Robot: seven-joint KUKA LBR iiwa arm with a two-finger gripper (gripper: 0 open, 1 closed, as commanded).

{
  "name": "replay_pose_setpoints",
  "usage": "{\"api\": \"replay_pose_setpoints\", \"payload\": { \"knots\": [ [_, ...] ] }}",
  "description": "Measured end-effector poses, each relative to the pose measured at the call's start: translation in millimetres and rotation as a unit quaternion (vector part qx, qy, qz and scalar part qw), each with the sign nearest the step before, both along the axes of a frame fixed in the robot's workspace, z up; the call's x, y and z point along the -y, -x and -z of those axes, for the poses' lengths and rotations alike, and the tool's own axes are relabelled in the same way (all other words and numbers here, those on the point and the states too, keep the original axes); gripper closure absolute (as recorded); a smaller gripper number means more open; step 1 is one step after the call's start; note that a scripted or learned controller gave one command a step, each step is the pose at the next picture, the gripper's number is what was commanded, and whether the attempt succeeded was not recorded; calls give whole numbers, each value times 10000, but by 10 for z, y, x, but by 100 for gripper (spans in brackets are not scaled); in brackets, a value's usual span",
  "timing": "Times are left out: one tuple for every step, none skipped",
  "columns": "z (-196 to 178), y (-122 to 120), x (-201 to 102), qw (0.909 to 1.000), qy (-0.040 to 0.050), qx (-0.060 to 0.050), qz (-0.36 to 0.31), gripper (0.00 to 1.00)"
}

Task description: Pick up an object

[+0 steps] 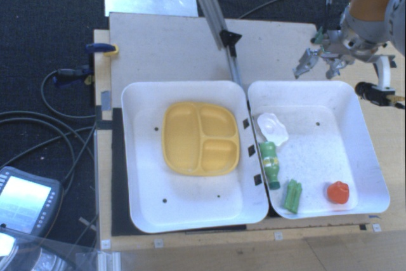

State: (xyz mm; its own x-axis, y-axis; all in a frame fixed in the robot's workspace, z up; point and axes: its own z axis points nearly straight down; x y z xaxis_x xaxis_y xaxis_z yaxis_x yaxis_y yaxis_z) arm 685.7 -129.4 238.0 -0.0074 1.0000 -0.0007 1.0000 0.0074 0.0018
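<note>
1. Dark carpet with loose cables is seen around a pale bench, and two white bins stand on it side by side; the right bin [368, 155] is taken as the landmark.
2. Inside the right bin, four small things are found: a green bottle [270, 164] by its left wall, a white crumpled piece [272, 127] just above the bottle, a small green block [292, 195] near the front wall, and an orange-red object [338, 192] in the front right corner.
3. The orange-red object is judged the easiest target: it lies apart from the others, looks small, light and probably stiff, and could be taken across its middle.
4. The bottle is judged smooth and round, so it may roll; it should be taken across its body.
5. The gripper [320, 65] is seen just beyond the back wall of the right bin, with its fingers spread apart and nothing between them.
6. A yellow divided plate [200, 138] lies in the left bin [143, 200].
</note>
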Motion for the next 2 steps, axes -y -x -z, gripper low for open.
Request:
{"api": "replay_pose_setpoints", "payload": {
  "knots": [
    [-1,1,3,10000,3,-1,-3,0],
    [474,-63,-69,10000,0,-17,-7,0]
  ]
}}
